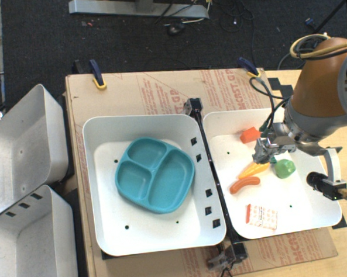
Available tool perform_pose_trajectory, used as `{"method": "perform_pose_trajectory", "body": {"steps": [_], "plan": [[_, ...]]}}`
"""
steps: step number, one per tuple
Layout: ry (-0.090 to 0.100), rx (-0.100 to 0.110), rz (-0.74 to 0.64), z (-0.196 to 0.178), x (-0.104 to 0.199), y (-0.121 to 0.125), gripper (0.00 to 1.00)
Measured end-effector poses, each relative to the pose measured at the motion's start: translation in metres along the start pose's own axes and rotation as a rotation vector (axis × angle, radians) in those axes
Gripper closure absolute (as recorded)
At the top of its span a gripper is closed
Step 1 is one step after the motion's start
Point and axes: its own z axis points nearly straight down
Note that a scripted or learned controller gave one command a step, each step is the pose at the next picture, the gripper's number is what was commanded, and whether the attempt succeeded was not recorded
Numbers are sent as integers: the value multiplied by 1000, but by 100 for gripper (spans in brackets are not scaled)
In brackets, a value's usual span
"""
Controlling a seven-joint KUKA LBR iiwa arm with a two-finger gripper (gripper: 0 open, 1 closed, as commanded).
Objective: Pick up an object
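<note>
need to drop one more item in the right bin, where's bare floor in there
Bare floor lies along the right bin's near edge right of the white card, and in the far left corner behind the orange block. Crowded: the middle, where gripper, yellow piece, sausage and green piece cluster.

Divided plate [155,174] in left bin [108,227]; carrot [253,170], sausage [244,185], card [262,215] in right bin [319,214].

Cardboard-topped bench [141,87] w/ red print, two shallow white bins side by side on it — left bin [99,169] & right bin [319,214], touching at centre, clamps at back edge [97,75] — another at front [227,256].
</note>
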Motion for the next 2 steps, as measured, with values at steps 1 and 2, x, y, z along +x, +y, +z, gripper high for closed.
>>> {"method": "perform_pose_trajectory", "body": {"steps": [1,2], "plan": [[1,1,-1,8,60,5,100],[0,0,-1,16,119,15,100]]}}
